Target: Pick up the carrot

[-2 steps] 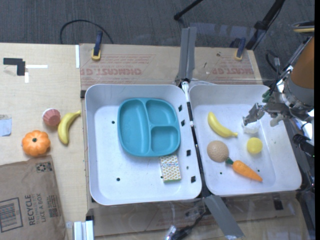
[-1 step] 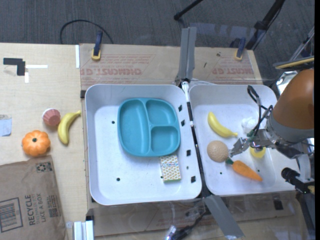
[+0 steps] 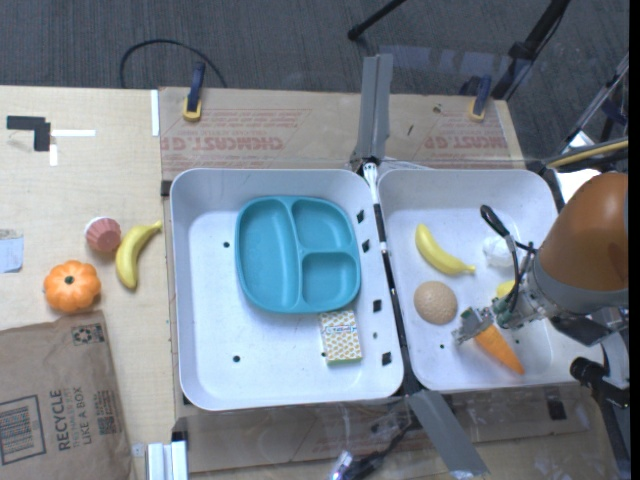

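The arm (image 3: 590, 243) entered from the right and reached over the right bin (image 3: 400, 298), its orange band above the bin's right wall. The gripper (image 3: 478, 324) sat low in the front right part of that bin, directly at the thick end of the carrot (image 3: 498, 350). The carrot lay on the bin floor, pointing toward the front right corner, its thick end against the grey fingertip hardware. Whether the end effector was spread, pressed together or pinching the carrot could not be determined at this resolution, as the wrist and cabling covered most of it.

Also in the right bin, a banana (image 3: 442, 252) lay toward the back left, and a tan egg-shaped item (image 3: 435, 302) rested just in front of it, left of the gripper and apart from it. A white object (image 3: 496, 250) lay near the arm's cabling.

The left bin (image 3: 190, 298) contained a teal divided plate (image 3: 297, 253) with three compartments and, just in front of it, a yellow-green sponge (image 3: 341, 338).

On the bench to the left of both bins lay a second banana (image 3: 133, 253), a pink cupcake-shaped item (image 3: 103, 235) just beside it, a small orange pumpkin (image 3: 72, 287) and a brown paper bag (image 3: 55, 398) printed with "RECYCLE".
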Motion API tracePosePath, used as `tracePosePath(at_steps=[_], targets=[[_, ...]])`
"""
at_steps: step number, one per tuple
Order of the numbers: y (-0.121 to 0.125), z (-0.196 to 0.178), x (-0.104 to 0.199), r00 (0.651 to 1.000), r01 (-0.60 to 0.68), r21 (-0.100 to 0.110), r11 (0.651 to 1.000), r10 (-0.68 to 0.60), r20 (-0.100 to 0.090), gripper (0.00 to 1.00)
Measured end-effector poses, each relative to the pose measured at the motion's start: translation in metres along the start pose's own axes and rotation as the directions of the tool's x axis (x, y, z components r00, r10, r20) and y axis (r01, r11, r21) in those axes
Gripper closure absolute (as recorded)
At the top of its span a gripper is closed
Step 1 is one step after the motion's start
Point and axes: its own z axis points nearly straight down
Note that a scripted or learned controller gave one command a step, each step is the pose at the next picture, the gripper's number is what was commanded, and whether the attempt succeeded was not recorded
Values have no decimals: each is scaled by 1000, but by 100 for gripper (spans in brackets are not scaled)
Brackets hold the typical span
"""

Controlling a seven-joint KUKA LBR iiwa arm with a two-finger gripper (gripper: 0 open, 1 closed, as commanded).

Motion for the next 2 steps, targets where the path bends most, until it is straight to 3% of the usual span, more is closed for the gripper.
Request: tracePosePath(at_steps=[1,2], targets=[[0,-9,-1,1000,-4,-1,1000,4,1,100],[33,-100,83,996,94,-2,996,-94,3,100]])
